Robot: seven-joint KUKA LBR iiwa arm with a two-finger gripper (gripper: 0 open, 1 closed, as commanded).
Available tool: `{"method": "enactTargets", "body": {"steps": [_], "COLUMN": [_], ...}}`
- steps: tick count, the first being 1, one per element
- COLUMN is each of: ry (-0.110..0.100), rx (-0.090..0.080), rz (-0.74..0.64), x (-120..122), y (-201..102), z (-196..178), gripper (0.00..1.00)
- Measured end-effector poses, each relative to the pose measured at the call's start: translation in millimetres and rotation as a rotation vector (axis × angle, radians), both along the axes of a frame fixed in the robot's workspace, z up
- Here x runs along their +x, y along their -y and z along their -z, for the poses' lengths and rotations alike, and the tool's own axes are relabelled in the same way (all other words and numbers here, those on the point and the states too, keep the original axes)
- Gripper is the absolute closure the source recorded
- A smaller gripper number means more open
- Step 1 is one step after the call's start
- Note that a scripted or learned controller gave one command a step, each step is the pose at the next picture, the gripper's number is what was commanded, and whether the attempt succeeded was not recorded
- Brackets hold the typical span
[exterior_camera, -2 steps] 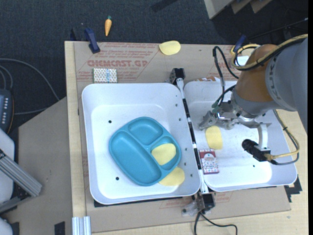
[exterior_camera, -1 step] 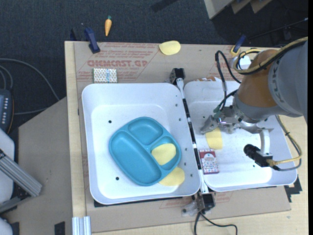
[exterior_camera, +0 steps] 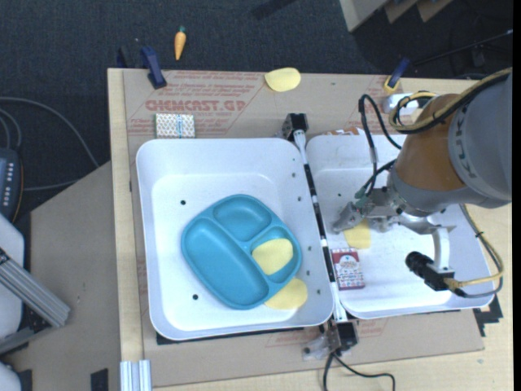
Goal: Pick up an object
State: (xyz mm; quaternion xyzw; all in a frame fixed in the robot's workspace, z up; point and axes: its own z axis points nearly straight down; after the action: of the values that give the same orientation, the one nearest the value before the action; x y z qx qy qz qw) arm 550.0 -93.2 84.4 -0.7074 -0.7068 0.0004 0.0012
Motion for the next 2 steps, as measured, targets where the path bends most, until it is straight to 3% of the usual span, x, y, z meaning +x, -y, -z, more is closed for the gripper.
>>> {"method": "enactTargets", "body": {"steps": [1,2], "ry": [0.002,0.002], "rx": [0.000,0.000], "rz": [0.001,0.000], "x": [0.5,0.5], "y": [-0.3,-0.4], "z": [-9.9,-9.8], "gripper": [1.00,0.00]}}
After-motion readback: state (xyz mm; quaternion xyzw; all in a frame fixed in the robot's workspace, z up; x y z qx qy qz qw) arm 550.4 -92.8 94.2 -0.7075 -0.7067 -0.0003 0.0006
